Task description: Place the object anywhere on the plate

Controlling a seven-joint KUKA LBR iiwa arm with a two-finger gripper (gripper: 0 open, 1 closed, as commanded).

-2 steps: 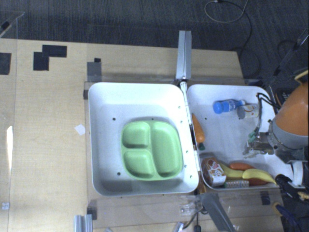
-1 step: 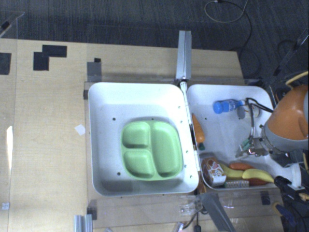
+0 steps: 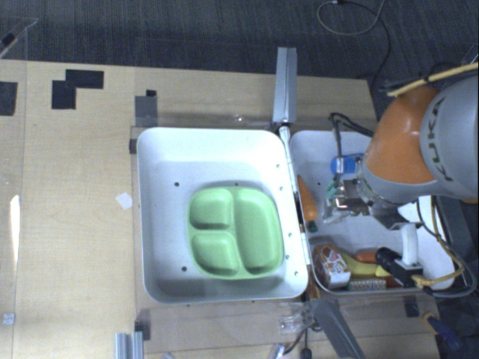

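Note:
A green plate (image 3: 235,229) with three compartments lies in the left white bin (image 3: 161,163), and nothing rests on it. My gripper (image 3: 338,205) hangs low over the right bin (image 3: 310,148), near its left-centre, under the grey and orange arm (image 3: 408,148). An orange carrot-like piece (image 3: 304,199) lies along that bin's left wall, just left of the gripper. At the bin's front sit a round brown, red and white item (image 3: 332,265), a yellow piece (image 3: 365,272) and a small red-orange piece (image 3: 365,256). The arm hides most of this bin's right half.
A metal divider rail (image 3: 285,88) runs between the two bins. Around the bins is the pale wooden bench (image 3: 67,223), with black markers at the back left. A cable loops on the dark floor behind.

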